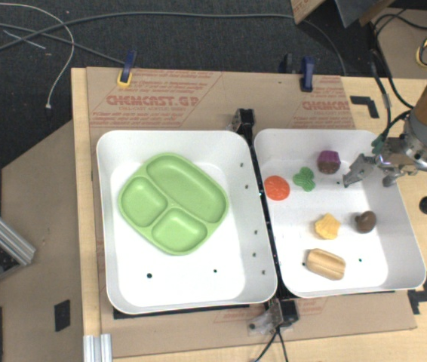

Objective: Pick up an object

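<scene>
nearest the camera, at the front of the right bin (394, 277), lies a tan, loaf-shaped piece (325, 263) with faint ridges, matte like a toy bread roll. just behind it sit a lumpy yellow chunk (327, 226) and, to its right, a small rounded brown piece (364, 221). further back come a flat orange-red disc (277, 188) by the divider, a knobbly green cluster (304, 178) just beside it, and a dark purple, blocky lump (328, 161). the left bin (123, 277) holds a smooth pale-green plastic plate (173, 202) with three rounded compartments. the gripper (366, 169) hangs over the right bin's far right part, its grey metal fingers spread apart with nothing between them, near the purple lump but not touching it.
</scene>
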